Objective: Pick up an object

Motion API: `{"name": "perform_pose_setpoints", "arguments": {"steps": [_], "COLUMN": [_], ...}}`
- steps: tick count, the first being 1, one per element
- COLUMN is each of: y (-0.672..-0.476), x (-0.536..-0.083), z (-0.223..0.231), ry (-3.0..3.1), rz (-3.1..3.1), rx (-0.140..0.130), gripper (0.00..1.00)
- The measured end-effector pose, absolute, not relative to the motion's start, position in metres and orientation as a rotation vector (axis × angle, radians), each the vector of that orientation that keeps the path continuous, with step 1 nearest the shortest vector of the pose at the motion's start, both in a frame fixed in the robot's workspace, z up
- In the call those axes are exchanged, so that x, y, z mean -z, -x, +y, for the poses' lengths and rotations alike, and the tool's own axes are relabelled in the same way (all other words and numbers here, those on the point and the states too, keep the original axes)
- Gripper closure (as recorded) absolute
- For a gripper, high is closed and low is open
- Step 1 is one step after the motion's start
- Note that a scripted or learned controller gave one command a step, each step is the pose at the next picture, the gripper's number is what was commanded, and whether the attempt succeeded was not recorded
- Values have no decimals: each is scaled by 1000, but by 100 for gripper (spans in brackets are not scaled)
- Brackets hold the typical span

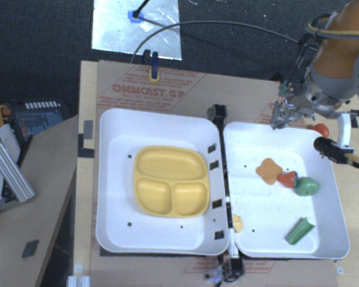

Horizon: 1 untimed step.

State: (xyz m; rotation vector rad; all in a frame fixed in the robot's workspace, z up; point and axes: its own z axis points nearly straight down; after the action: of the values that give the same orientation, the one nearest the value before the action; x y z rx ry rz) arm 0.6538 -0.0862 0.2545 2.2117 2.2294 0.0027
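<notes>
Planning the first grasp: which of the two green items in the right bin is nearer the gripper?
The rounded green one, beside the red piece; the elongated green one lies nearer the bin's front.

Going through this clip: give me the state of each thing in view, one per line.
end effector: above right bin's far edge, holding nothing visible
yellow tray: flat in left bin, compartments bare
orange piece: lying in right bin
green round item: resting beside red piece
green long item: lying flat

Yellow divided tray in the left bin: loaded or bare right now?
Bare. The yellow tray lies flat in the left bin, its three compartments showing plain yellow floor.
</notes>
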Motion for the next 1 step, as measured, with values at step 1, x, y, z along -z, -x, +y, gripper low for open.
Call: {"name": "perform_pose_setpoints", "arguments": {"steps": [1], "y": [-651], "x": [-257], "z": [-37], "ry": [-2212], "rz": [2229], "rx": [-3], "gripper": [100]}}
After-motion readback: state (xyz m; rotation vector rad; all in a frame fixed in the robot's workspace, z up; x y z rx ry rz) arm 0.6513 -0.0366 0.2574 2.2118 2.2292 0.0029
